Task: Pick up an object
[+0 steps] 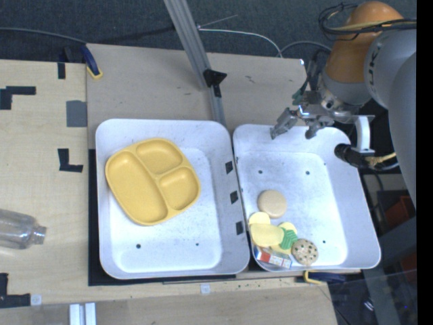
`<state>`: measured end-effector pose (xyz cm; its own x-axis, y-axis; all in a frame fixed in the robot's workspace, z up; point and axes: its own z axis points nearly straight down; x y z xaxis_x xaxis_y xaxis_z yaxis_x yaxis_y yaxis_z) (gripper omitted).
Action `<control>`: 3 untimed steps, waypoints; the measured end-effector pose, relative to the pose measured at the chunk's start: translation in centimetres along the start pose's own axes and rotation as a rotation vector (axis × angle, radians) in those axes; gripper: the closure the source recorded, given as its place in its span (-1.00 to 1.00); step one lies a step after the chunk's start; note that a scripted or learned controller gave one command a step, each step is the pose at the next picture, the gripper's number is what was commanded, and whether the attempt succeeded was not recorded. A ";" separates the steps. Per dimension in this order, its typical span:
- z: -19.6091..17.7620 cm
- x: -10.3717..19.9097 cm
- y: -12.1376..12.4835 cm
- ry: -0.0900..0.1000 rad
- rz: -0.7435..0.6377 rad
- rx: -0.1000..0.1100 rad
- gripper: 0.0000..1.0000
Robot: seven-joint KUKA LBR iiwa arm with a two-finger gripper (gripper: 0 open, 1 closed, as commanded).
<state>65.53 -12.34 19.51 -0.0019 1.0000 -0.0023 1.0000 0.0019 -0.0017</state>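
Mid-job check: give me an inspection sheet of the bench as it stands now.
Surface: bench bears left bin and right bin side by side.
Job's things: round beige piece, yellow pieces, spotted cookie clustered in right bin's near-left corner.
Clutter: yellow divided plate in left bin; clear bottle on the bench at left.
Grippers: gripper open over right bin's far edge, holding nothing.
Cables: thin wire beyond the bench.
Surroundings: metal pole slanting across.

The arm has a smooth grey casing with a rounded orange band above the wrist. Thin black cables loop over the orange section. The gripper carries two slim dark-grey metal fingers on a compact metallic base.
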 end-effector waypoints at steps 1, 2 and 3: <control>0.7 9.4 -4.9 0.004 -0.006 0.002 -1.00; 0.7 18.1 -8.1 0.005 -0.006 0.002 -1.00; -0.3 17.8 -8.0 0.004 -0.002 0.003 1.00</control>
<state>57.44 5.40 19.76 -0.0043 1.0000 0.0016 1.0000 0.0043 -0.0044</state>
